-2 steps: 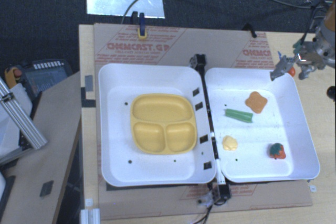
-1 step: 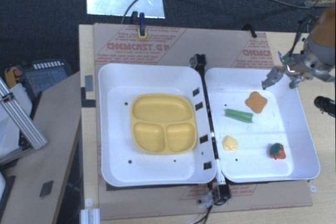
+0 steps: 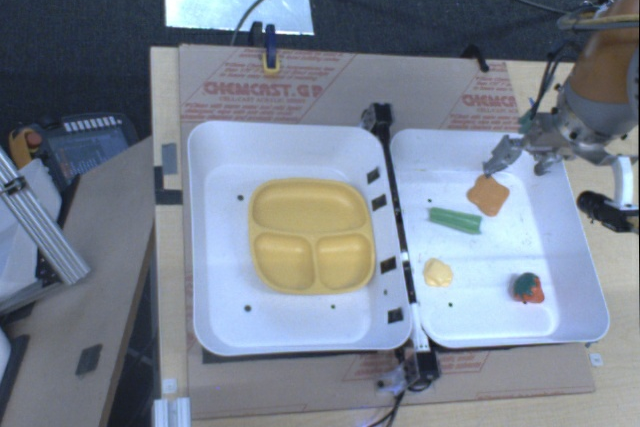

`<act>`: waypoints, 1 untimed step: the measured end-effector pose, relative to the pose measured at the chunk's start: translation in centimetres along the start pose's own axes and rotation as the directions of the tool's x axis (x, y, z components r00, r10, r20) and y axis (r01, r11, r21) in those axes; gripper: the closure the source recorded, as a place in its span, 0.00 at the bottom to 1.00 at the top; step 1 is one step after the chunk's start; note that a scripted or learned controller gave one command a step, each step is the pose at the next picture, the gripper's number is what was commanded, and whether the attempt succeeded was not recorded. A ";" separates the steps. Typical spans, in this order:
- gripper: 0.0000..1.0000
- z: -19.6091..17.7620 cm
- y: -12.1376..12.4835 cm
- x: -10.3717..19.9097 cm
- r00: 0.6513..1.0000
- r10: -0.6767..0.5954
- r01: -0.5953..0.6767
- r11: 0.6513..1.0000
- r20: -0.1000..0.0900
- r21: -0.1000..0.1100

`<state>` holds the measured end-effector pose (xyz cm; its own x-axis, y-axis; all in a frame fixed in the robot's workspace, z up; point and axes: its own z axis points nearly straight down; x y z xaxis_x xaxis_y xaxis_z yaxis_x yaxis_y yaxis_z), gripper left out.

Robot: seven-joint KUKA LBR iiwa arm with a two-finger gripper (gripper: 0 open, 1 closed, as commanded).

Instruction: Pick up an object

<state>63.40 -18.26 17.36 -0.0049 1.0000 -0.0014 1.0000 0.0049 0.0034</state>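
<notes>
Bench (image 3: 300, 80): it carried 2 white bins side by side, joined along a dark hinge line.
Left bin (image 3: 215, 215): it held 1 yellow tray.
Right bin (image 3: 570, 245): it held the 4 small things the task could mean, all lying well apart from one another.
Arm (image 3: 605, 65): it reached in from 3 o'clock, hanging over the right bin's 1 o'clock corner.
Tray (image 3: 310, 233): it was a stiff moulded dish with 3 compartments, nothing in them; too wide for the pincer except at a rim, so a poor pick.
Gripper (image 3: 522, 153): its 2 fingers stood parted with nothing between them, just above the orange piece at that piece's 12 o'clock.
Green stick (image 3: 455, 220): it lay near the bin's centre, long axis running 10 to 4 o'clock; probably light and stiff, best pinched across its short width at the middle.
Orange piece (image 3: 489, 195): it lay at 1 o'clock from the stick, flat and squarish; likely light and thin, so the fingers would need to close on 2 opposite edges close to the floor. It was the nearest candidate.
Red and green toy (image 3: 529, 288): it sat at the bin's 4 o'clock, rounded and lumpy, apt to roll out of a pinch.
Yellow lump (image 3: 437, 272): it sat at 7 o'clock, small, smooth, possibly soft; a grip across its widest part seemed safest.
</notes>
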 end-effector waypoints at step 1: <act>0.00 4.6 -0.6 0.7 1.000 0.002 -0.002 1.000 -0.001 0.001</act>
<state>62.79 -17.59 12.73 -0.0034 1.0000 -0.0009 1.0000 0.0034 0.0024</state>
